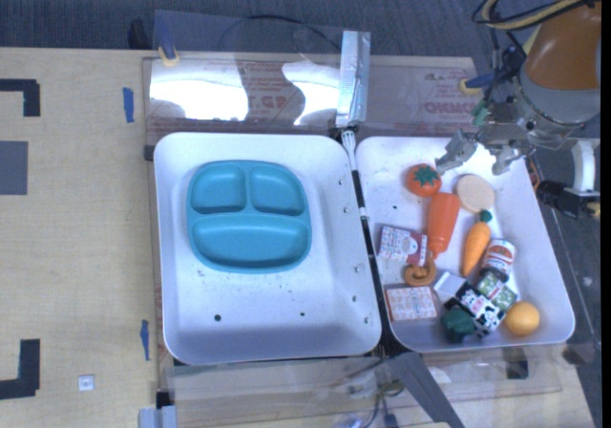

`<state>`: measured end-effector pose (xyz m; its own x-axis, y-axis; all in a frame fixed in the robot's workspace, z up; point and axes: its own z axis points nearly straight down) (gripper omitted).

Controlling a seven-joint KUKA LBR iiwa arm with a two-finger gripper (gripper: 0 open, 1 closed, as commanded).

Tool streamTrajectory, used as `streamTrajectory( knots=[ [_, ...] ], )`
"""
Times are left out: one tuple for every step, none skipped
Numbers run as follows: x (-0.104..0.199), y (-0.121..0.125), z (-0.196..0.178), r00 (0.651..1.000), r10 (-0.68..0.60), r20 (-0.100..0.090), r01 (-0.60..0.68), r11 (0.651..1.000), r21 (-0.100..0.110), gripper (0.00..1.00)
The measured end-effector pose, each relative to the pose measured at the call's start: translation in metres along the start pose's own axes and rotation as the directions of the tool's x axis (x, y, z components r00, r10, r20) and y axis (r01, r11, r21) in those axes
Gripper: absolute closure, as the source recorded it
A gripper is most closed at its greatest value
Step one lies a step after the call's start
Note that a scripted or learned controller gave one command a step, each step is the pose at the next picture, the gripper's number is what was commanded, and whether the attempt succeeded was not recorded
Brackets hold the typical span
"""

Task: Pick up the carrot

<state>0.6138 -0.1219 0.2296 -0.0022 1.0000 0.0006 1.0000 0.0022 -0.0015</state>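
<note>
The carrot [475,246] is orange with a small green top and lies in the right white bin [549,254], tip pointing toward the front. My gripper [480,157] hovers over the back of that bin, above a pale beige round piece [475,192], well behind the carrot. Its fingers [456,154] stand spread apart with nothing between them.
Beside the carrot lie an orange cylinder [441,222], a tomato [421,180], a brown ring [418,273], two printed cards [410,303], a small jar [495,257], a black-and-white block [482,307] and a yellow fruit [522,319]. The left bin [181,321] holds a blue divided plate [249,214].
</note>
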Motion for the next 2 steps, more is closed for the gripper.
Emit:
streamTrajectory(
  knots=[
    [-0.047, -0.027, 0.104, 0.994, 0.106, 0.000, -0.106, 0.994, -0.019, 0.00],
    [-0.065, -0.055, 0.121, 0.975, 0.223, 0.004, -0.223, 0.974, -0.047, 0.00]
  ],
)
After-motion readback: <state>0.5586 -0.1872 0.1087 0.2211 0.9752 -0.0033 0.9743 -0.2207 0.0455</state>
